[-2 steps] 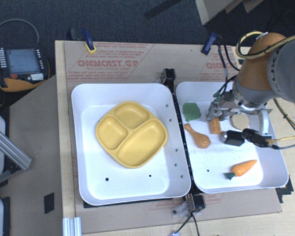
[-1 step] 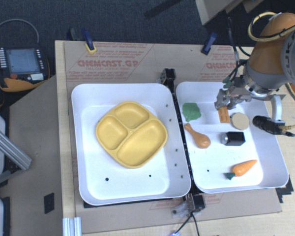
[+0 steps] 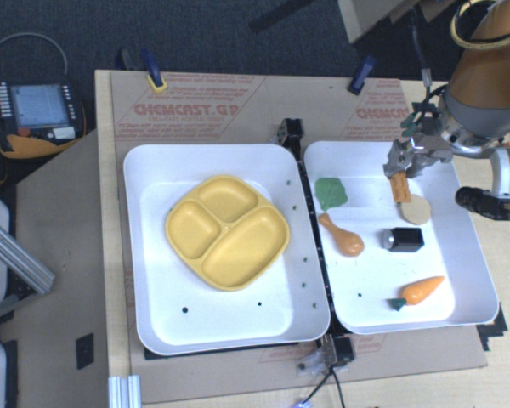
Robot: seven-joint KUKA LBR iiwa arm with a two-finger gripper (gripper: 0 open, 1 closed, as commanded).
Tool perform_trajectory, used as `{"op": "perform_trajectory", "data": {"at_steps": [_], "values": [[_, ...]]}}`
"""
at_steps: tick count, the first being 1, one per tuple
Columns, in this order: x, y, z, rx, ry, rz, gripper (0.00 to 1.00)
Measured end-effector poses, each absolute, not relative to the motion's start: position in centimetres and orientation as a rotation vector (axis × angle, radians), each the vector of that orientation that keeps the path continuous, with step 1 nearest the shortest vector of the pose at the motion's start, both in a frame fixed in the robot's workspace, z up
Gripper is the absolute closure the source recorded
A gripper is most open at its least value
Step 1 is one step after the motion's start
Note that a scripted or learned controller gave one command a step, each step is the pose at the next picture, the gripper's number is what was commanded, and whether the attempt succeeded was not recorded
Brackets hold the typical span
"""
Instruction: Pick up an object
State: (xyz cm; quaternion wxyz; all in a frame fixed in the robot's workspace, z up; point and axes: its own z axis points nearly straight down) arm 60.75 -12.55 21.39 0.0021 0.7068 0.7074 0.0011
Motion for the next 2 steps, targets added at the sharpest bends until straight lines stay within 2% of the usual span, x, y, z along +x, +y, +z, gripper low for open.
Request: {"op": "perform_trajectory", "data": {"at_steps": [1,2], "values": [[60.8,-12.5,26.5,2.218,2.220,0.003,1.00],[60.2,-7.9,25.0,2.221,2.223,-0.002,1.00]]}}
